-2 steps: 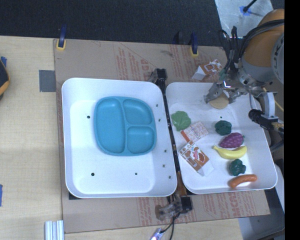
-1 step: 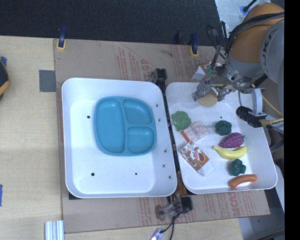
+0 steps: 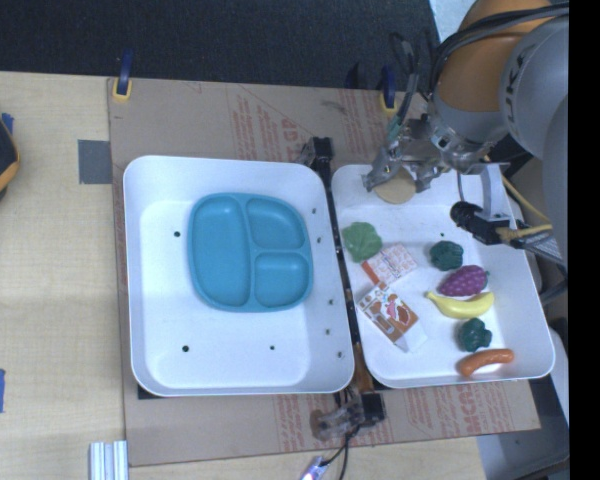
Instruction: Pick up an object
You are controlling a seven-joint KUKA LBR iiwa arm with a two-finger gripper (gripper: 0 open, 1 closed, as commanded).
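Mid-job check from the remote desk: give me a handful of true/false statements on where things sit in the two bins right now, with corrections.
1. The blue divided plate lies in the left bin. True.
2. The banana lies in the left bin. False: it lies in the right bin, just below the purple grapes.
3. The hand is at the far end of the right bin, by a tan round object. True.
4. The orange sausage sits on the blue divided plate. False: it lies at the near right corner of the right bin.
5. The light green lump lies near the right bin's left wall. True.
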